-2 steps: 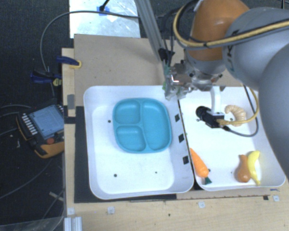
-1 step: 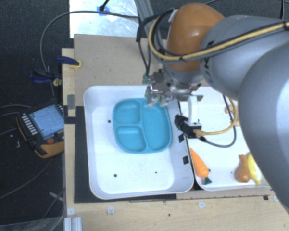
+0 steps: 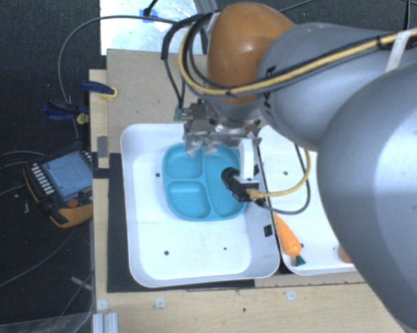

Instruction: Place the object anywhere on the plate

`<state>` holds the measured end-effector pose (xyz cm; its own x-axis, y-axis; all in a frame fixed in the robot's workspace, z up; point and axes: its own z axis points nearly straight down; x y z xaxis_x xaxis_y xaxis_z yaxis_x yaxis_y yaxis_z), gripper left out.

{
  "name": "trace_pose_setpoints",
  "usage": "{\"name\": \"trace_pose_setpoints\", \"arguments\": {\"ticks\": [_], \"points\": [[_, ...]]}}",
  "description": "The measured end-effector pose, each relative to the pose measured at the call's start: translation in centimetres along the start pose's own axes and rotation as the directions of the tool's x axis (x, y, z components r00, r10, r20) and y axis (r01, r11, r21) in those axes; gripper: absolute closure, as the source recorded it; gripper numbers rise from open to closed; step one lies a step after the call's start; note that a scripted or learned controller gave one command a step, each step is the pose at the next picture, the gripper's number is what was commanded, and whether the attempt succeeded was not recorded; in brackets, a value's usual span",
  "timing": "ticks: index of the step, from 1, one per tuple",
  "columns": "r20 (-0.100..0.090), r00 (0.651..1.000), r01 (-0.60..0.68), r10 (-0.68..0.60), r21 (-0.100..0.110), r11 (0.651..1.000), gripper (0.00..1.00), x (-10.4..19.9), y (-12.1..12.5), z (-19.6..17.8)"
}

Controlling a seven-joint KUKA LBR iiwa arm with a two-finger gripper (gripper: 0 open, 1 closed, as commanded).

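Note:
A blue plate with three compartments lies in the upper middle of the left white bin. My gripper hangs over the plate's far edge, below the orange band of the wrist. An orange carrot with a green end lies in the right bin, close against its left wall and well apart from the gripper. I see nothing held under the gripper.
The grey arm covers most of the right bin. A small pale orange thing peeks out beside the arm there. A black cable plug hangs over the plate's right side. Off the bench at left are clamps and a handheld device.

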<state>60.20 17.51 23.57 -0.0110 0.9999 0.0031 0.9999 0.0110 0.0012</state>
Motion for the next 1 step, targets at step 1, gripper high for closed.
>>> {"name": "trace_pose_setpoints", "arguments": {"ticks": [1], "points": [[0.002, 1.0, -0.006, 0.006, 0.0, 1.0, 0.0, -0.38, 0.06, 0.02]]}}
